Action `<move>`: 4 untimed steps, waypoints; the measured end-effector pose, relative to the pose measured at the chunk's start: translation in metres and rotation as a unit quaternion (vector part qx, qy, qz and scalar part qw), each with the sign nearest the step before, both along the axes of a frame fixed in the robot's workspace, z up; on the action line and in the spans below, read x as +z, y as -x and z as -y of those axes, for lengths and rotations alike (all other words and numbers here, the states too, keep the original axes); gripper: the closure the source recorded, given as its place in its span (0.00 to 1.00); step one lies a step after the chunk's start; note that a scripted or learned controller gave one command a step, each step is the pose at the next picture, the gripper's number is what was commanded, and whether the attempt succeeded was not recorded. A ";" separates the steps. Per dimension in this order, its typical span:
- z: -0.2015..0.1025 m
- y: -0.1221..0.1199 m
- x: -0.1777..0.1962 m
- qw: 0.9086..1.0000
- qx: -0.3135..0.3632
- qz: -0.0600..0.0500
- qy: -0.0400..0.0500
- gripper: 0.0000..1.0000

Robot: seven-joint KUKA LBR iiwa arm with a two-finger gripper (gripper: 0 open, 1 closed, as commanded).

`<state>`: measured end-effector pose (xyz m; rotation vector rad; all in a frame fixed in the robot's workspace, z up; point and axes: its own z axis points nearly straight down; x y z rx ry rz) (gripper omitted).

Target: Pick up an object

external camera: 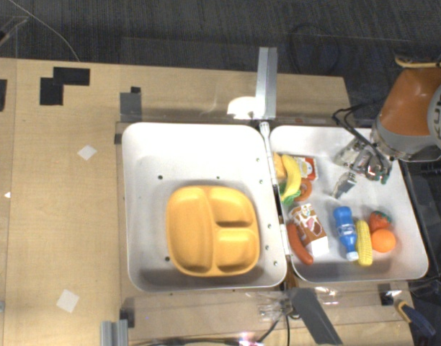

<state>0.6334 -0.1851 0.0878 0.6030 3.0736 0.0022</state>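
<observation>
My gripper hangs over the upper middle of the right bin, fingers spread open with nothing between them. Below it lie a blue bottle, a yellow corn cob, an orange and a small red fruit. Along the bin's left side sit a banana on a red-and-white packet, a printed carton and a red sausage. The gripper touches none of them.
The left bin holds a yellow divided plate. A metal post stands behind the wall where the bins meet. The arm's orange band is over the right bin's far right corner.
</observation>
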 end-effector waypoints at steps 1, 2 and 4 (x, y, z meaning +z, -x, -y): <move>0.006 0.010 0.001 1.000 -0.013 0.000 -0.007 0.00; 0.001 0.016 0.000 0.997 -0.081 0.000 -0.011 0.00; -0.075 0.029 0.001 0.953 -0.303 0.001 -0.004 0.00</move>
